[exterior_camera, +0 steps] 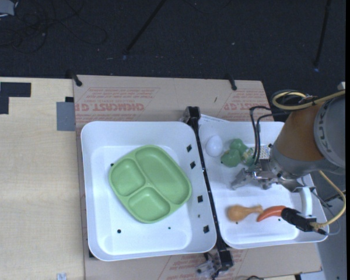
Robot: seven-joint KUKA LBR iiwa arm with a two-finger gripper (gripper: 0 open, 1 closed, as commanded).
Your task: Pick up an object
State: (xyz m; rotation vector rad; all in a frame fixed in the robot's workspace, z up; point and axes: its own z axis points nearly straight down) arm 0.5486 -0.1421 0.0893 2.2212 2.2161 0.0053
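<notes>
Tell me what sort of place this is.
Probably a robotics lab bench for grasping trials: a robot arm reaching into two white bins on cardboard, toy-like items such as a green divided plate, and loose cables on the dark floor behind.

Divided plate (150,183) in left bin (99,226), egg (214,145) in right bin (262,238)

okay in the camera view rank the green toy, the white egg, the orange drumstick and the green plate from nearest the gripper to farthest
From the gripper:
1. Green toy, just above-left.
2. Orange drumstick, below it.
3. White egg, up-left by the divider; close to the drumstick's distance, hard to call.
4. Green plate, left bin.
</notes>
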